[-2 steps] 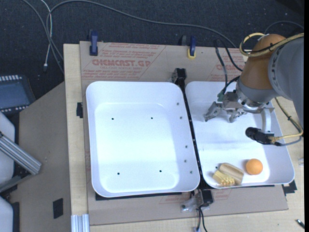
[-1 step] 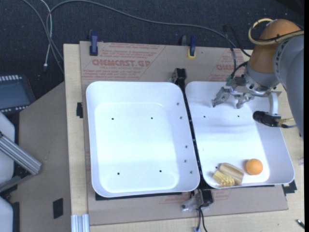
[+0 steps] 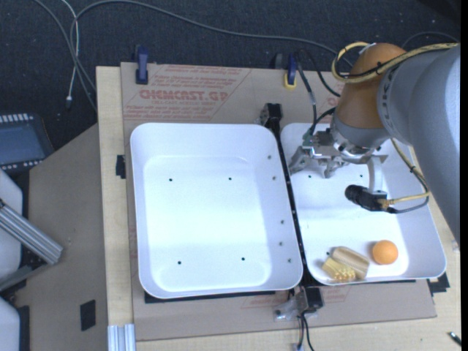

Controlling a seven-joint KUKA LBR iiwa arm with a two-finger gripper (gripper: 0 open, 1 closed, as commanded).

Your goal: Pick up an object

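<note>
I see the gripper [image 3: 319,157] low over the right bin [image 3: 417,218], at its far left corner; I cannot tell how its jaws stand. 2 objects lie well apart from it toward the near rim: an orange ball [image 3: 385,252] and a tan block [image 3: 346,262].

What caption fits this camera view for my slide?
Arm's gripper above right bin, far from orange ball and tan block.

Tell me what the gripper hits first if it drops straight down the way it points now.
Probably bare floor of the right white bin. The gripper hangs over its far end; the orange ball and tan corn-like block lie well nearer. Depth is uncertain.
</note>
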